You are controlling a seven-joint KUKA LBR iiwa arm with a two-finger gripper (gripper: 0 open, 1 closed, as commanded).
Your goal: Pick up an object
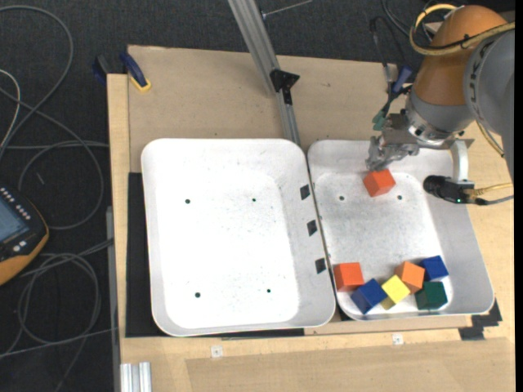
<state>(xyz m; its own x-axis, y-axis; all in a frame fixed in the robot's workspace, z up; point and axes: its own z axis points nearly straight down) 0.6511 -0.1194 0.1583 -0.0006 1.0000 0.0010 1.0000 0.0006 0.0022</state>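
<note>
1. Camera view, upper right of the frame: the grey arm with its orange band [458,51] reaches down into the right-hand shallow white bin [458,243], and the two-finger gripper [382,167] sits right on top of a small orange-red cube [379,183].

2. Fingers look drawn in close over the cube's top edge, but whether they truly pinch it or merely touch it, I cannot tell from this slant.

3. Risk one: the cube sits skewed, corner toward us, so the fingers may catch it across corners and let it twist out on the lift.

4. Risk two: the contact appears high on the cube, a shallow bite, and a quick rise could shake it loose back into the bin.

5. Now the cube itself: small, matte, sharp-edged, solid in colour, alone in the upper part of the right bin, well apart from the cluster of coloured blocks [394,284] at the lower right.

6. Left-hand white bin [163,219] plays no part here.
</note>
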